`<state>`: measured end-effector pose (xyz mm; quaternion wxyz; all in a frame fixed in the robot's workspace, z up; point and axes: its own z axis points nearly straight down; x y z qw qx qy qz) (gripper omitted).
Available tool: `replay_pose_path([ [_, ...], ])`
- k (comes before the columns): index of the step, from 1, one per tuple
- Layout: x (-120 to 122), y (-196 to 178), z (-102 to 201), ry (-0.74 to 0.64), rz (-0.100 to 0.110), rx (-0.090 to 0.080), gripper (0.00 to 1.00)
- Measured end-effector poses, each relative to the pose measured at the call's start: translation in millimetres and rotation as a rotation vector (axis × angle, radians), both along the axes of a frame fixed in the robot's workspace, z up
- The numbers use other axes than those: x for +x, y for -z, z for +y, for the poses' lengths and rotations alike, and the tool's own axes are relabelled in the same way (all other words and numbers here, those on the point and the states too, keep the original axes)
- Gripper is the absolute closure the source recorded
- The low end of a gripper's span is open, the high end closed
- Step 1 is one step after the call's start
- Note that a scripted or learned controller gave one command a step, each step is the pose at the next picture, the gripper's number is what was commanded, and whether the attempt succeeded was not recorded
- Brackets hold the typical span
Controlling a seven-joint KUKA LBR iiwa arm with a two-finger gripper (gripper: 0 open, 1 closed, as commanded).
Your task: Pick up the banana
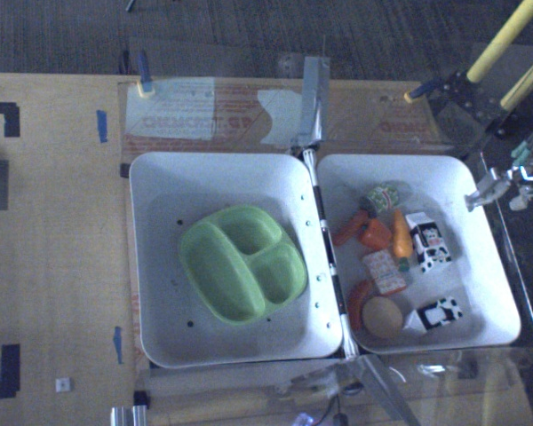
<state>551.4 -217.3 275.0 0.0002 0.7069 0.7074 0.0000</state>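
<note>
green plate in left bin

One camera is looking down on the desk from above, at a slight slant, so the far edge is lying toward the top of the frame and the near edge toward the bottom. It is sitting high enough to be taking in both bins whole: the left bin is filling the middle of the frame and the right bin is sitting toward the right. Beyond the desk, a strip of dark floor is showing along the top.
</note>
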Motion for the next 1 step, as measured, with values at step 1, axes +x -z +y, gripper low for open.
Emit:
replay_pose_path([
  [1, -58.2, 142.6, -1.3, 0.53, -0.012, 0.005, 0.0],
])
